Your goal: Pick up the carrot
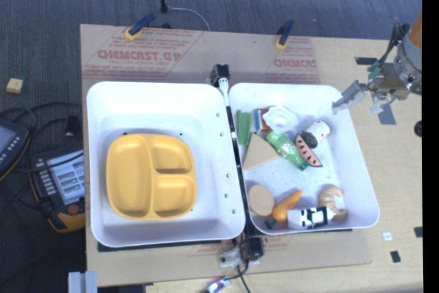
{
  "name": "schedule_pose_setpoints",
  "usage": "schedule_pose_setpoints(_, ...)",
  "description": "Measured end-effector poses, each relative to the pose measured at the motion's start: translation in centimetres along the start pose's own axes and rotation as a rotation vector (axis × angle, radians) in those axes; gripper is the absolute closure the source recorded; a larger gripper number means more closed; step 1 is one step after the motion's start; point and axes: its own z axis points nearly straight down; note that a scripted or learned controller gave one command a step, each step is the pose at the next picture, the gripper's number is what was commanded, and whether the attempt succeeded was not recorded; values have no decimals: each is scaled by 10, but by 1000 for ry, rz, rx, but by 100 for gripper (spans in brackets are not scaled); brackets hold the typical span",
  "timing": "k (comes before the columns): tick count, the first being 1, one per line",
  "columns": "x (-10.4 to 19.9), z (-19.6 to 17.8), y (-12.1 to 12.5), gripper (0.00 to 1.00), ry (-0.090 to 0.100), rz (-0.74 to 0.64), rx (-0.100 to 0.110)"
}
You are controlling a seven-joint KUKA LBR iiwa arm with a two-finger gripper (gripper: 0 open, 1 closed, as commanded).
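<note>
Carrot (287, 201) in right bin (361, 168), near side; pincer (370, 97) off to the far right, carrying nothing.

Carrot lies tilted between a round tan disc (260, 200) on its left and a black-and-white cow-print item (310, 217) on its right, its green end pointing near-left. Further back in the same bin: watermelon slice (309, 149), green bottle (285, 147), a white cup-like piece (279, 120). Left bin (110, 103) has a yellow divided plate (151, 176). Pincer sits over the right bin's far-right corner, above the rim and bench (398, 182), well apart from the carrot. Fingers are splayed, so it reads as released, nothing between them.
</note>
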Motion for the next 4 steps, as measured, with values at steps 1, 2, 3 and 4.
schedule_pose_setpoints(1, 21, 78, -66, 0, 1, 63, 2)
schedule_pose_setpoints(2, 72, 190, -96, 0, -1, -36, -8)
schedule_pose_setpoints(3, 83, 189, -94, 0, -11, -456, -14)
schedule_pose_setpoints(4, 84, 179, -94, 100, -8, -456, -15)
